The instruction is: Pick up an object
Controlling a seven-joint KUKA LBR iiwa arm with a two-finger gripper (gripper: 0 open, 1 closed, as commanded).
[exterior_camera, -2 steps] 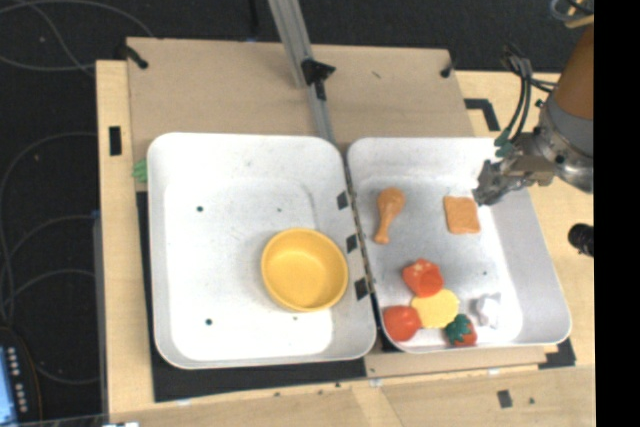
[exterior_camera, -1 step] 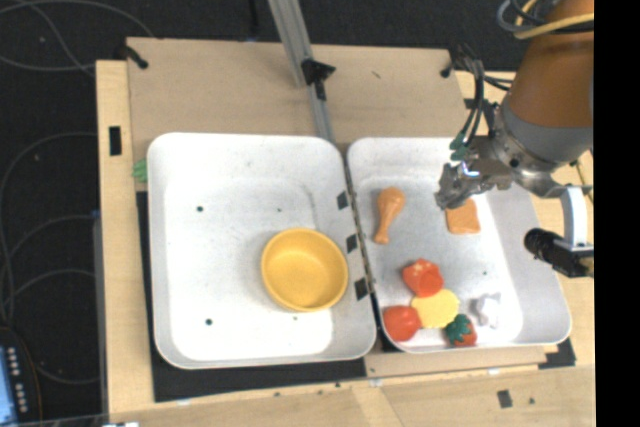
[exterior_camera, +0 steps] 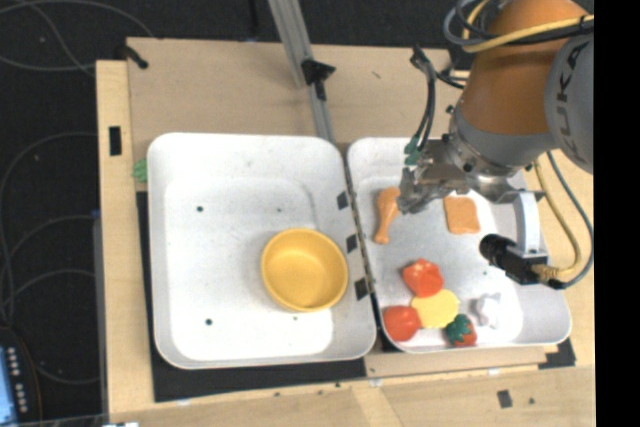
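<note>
My gripper (exterior_camera: pixel 412 199) hangs low over the right bin (exterior_camera: pixel 540 315), close to its left wall, right beside the upper end of an orange drumstick-shaped toy (exterior_camera: pixel 384 214). I cannot see whether anything sits between its fingers. An orange slab (exterior_camera: pixel 461 214) lies just right of the gripper. Further toward the front lie a red tomato-like piece (exterior_camera: pixel 422 276), a yellow piece (exterior_camera: pixel 437 309), a second red piece (exterior_camera: pixel 401 322) and a small red and green piece (exterior_camera: pixel 460 331). A small white object (exterior_camera: pixel 487 309) rests near the right side.
The left bin (exterior_camera: pixel 200 175) holds a yellow bowl (exterior_camera: pixel 303 268) near its right front. A slanted metal post (exterior_camera: pixel 290 15) rises behind the bins. Black cables and a black fitting (exterior_camera: pixel 512 258) hang off the arm over the right bin's right side.
</note>
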